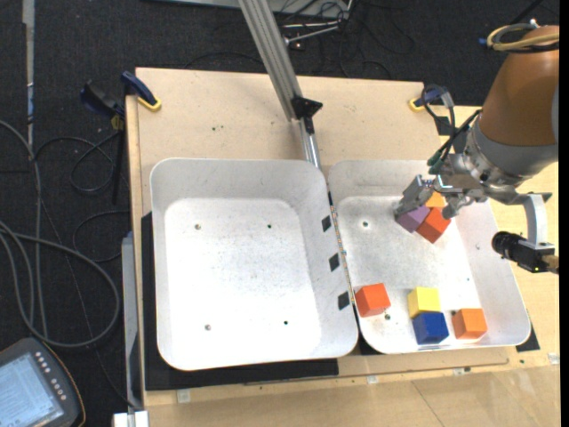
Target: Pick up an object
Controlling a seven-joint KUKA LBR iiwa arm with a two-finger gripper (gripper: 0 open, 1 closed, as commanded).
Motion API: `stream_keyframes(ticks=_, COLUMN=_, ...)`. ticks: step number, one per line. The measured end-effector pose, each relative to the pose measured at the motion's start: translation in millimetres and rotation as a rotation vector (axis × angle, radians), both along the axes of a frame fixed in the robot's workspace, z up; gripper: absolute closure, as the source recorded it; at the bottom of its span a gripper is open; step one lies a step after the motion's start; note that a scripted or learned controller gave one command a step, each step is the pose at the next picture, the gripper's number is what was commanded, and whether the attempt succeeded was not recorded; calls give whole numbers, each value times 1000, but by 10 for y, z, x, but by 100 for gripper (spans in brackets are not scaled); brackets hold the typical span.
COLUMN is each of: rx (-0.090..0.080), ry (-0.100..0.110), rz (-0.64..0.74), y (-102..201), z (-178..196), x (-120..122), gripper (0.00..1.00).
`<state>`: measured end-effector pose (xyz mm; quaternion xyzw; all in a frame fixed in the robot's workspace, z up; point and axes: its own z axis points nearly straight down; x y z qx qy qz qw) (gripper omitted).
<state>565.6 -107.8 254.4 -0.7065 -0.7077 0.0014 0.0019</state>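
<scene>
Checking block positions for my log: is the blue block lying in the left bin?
No: the blue block sits in the right bin, near its front edge, just below the yellow block.

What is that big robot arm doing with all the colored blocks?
It is trying to pick one up. Its pincer is down in the right bin, right over a purple block and a red block. Four more blocks wait near the front edge: orange, yellow, blue and another orange.
</scene>
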Motion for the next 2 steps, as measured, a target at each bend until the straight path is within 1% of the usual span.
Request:
stream_keyframes(ticks=1, rx=-1, ry=-5, rz=-2, y=-3, z=25, x=7, gripper=0)
stream_keyframes(ticks=2, rx=0, ry=0, rz=-2, y=70, z=-448, x=46, gripper=0)
